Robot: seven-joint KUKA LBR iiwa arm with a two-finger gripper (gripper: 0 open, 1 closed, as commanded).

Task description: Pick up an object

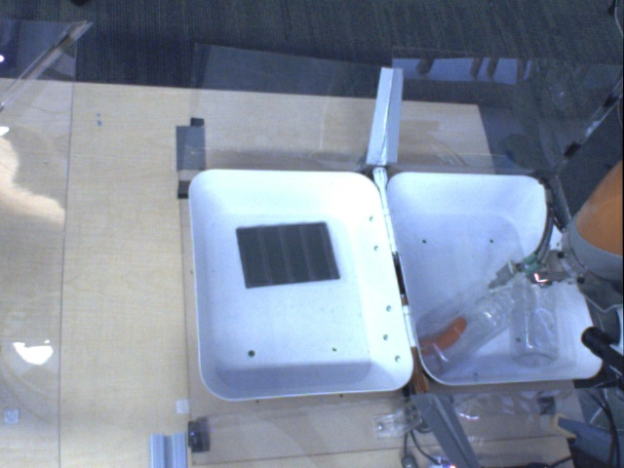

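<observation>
Objects for picking lie in the right bin [458, 198] at lower right of the frame, an orange piece [448, 334] beside clear plastic items [507, 312]; the gripper [526, 273], jaw state untellable, hovers there, approach step, needing descent.

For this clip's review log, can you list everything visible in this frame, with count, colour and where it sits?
Bins: two, white, side by side on the bench.
Dark mat: one, dark grey, ribbed, flat in the left bin, toward its far half.
Clear plastic bottle: one, see-through with something orange inside, lying at a slant in the right bin near its front.
Clear container: one, see-through, beside the bottle at the right bin's right side; its shape is hard to make out.
Bench: one, light wood.
Floor: dark grey, beyond the bench.
Arm: one, grey with orange, at the right edge.
Gripper: one, over the right bin above the clear items.
</observation>
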